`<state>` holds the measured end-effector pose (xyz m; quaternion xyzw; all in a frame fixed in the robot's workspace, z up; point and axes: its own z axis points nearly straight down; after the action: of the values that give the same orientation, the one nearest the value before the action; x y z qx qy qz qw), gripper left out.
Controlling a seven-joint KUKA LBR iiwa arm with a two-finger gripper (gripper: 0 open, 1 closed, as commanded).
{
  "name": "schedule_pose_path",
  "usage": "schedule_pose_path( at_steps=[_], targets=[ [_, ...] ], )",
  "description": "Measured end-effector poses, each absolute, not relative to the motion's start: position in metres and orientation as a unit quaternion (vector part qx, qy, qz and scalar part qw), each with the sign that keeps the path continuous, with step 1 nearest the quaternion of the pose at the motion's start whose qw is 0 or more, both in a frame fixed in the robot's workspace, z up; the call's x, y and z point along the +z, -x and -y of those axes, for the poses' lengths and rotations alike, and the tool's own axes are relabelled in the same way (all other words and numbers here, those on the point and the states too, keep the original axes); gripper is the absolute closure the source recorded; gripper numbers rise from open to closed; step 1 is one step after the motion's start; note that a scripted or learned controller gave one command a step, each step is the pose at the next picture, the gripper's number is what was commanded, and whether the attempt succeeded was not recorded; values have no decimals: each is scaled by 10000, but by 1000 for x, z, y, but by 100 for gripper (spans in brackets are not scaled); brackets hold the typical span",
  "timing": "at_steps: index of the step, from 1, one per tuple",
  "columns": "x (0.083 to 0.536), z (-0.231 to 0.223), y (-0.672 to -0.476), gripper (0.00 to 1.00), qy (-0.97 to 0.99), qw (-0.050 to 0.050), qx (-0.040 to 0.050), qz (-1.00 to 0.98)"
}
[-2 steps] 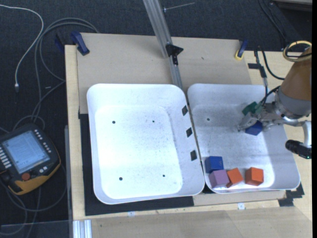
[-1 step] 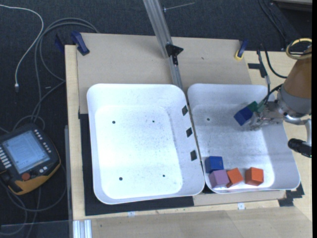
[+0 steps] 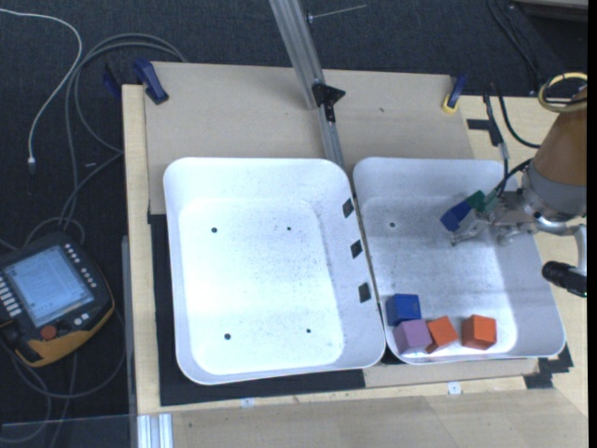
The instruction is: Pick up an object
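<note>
So the arm (image 3: 560, 171) comes in from the right over the right bin (image 3: 522, 180), orange band above the wrist, and the gripper (image 3: 474, 222) sits low over the upper middle of that bin. There's a blue block (image 3: 455, 217) right at the fingertips, with something small and green (image 3: 478, 200) just beside it, closer to the wrist. Honestly I can't tell if the block is actually clamped between the fingers or just sitting next to them, and I can't tell how wide the claw is either; it's too small and cluttered at that spot.

The rest of the objects are bunched along the near edge of the right bin: a darker blue cube (image 3: 403, 307), a purple block (image 3: 411, 335) touching it on the near side, then an orange block (image 3: 442, 332) just beside the purple one, and another orange cube (image 3: 479, 331) near it toward the bin's near right corner.

The left bin (image 3: 187, 194) sits touching the right one, with black clips (image 3: 355, 248) along the shared rim. Off the bench on the left, a teach pendant (image 3: 48, 296) lies on the dark floor with its cables.
</note>
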<state>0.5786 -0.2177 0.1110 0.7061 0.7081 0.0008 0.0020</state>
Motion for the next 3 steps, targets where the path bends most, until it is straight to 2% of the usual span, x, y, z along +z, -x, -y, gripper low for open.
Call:
schedule_pose_path(
  at_steps=[1, 2, 3],
  targets=[
    [100, 203, -650, 0, -7052, 27, 13, -7090],
    [100, 185, -636, 0, -7065, -11, -7, -7078],
    [100, 140, -615, 0, -7058, -24, -3, -7084]
  ],
)
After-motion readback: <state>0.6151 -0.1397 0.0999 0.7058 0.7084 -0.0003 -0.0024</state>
